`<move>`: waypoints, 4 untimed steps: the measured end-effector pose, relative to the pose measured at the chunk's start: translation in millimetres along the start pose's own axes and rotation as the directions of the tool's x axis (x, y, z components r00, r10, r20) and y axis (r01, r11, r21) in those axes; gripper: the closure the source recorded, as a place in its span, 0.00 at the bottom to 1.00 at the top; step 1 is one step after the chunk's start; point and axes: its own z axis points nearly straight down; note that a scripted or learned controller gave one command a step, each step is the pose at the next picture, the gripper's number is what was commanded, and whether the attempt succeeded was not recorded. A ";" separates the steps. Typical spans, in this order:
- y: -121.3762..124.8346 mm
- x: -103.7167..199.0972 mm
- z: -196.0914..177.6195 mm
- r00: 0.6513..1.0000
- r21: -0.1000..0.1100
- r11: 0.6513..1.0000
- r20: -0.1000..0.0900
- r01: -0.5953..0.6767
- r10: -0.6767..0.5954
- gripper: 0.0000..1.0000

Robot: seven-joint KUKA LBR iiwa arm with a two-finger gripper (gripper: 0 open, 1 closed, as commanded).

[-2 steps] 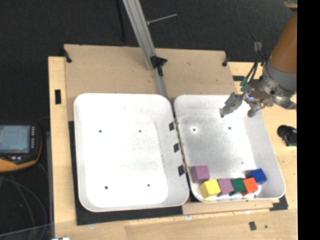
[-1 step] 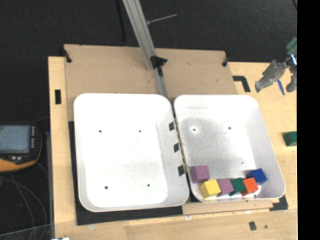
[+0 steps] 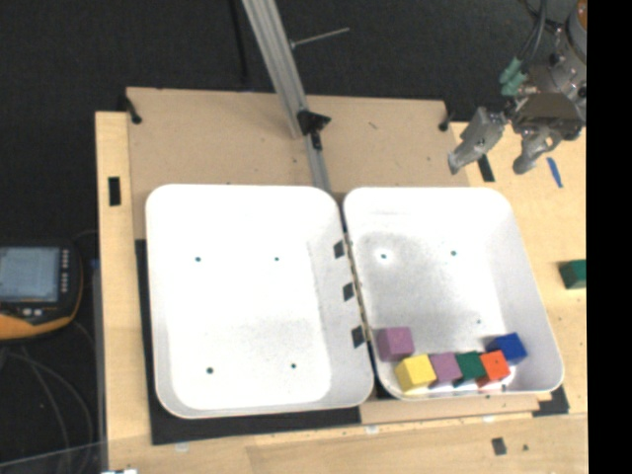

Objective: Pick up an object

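Two white bins [image 3: 247, 294] are sitting side by side on the wooden desk [image 3: 197, 117] while the hand [image 3: 504, 151] is hanging spread wide, holding nothing.

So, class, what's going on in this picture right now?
A robot arm's tool hangs open above the far right corner of the right bin, holding nothing. The blocks sit clustered along that bin's near edge: two purple, a yellow, a green, an orange and a blue. Nothing has been picked up yet.
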 end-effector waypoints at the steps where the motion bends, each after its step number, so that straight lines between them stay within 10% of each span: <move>1: 28.9 -38.7 -64.4 1.000 -0.005 1.000 0.004 -0.011 0.011 0.00; 2: 90.3 3.1 95.6 1.000 0.013 1.000 0.001 -0.006 0.006 0.00; 3: 15.8 56.7 210.6 1.000 0.015 1.000 0.000 -0.004 0.004 0.00; 4: 19.4 53.3 195.2 1.000 0.002 1.000 0.001 -0.012 0.012 1.00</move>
